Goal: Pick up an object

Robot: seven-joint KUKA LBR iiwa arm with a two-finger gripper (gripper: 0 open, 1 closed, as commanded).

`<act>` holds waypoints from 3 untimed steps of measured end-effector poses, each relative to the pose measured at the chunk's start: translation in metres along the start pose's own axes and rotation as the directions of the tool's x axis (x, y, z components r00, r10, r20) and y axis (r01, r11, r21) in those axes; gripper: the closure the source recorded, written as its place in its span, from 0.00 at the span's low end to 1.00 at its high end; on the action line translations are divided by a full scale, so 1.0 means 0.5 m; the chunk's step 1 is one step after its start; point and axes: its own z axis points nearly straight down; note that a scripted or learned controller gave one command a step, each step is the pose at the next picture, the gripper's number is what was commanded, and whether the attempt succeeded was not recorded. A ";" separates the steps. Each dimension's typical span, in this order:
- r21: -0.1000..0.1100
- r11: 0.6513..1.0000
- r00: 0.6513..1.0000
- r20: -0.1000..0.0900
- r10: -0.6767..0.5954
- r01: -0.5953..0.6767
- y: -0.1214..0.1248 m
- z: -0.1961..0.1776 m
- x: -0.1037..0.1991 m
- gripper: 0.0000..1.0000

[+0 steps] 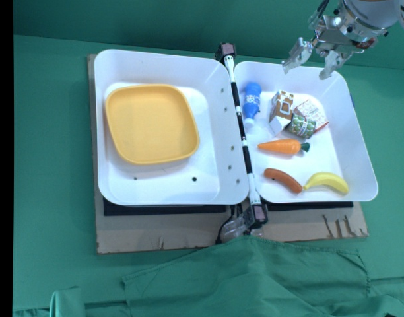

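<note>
Two white bins – left bin [113, 68], right bin [360, 157]; one yellow plate [151, 123], one blue bottle [252, 102], two small cartons – first carton [281, 108], second carton [308, 120]; one carrot [281, 146], one sausage [282, 179], one banana [327, 182]

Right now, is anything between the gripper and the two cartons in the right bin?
Nothing visible. The gripper, fingers open, hangs over the right bin's far rim; the cartons lie just nearer, with bare bin floor between.

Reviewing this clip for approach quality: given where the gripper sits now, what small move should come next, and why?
Probably a short descent toward the two small cartons. The gripper hangs open above the right bin's far edge with nothing between its fingers, and those cartons look like the items nearest it; the carrot, sausage and banana lie farther off.
</note>
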 end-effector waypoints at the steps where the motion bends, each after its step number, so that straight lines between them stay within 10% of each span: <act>1: 0.000 1.000 1.000 0.000 0.000 0.000 0.000 0.000 0.000 0.00; 3: 0.002 1.000 1.000 0.001 0.000 0.000 -0.002 0.240 -0.010 0.00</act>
